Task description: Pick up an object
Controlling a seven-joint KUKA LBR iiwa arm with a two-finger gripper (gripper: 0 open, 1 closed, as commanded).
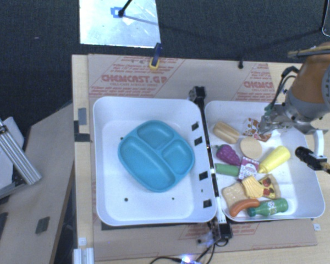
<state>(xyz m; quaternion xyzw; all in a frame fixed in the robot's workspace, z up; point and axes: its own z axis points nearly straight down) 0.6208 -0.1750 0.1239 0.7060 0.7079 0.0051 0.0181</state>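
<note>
Now the claw point(262, 126) is hovering over the right bin point(313, 194); I cannot tell its state. Just beside it, a round cracker point(251, 147) is lying.

The scene is evenly and brightly lit from above. Strong glare is seen on the shiny metal sheet point(120, 14) at the top. Only soft shadows are cast. Fine detail is slightly blurred throughout.

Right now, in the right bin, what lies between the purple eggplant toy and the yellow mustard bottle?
In the camera view, a round tan disc lies between the purple eggplant and the yellow mustard bottle, close beside both.
</note>
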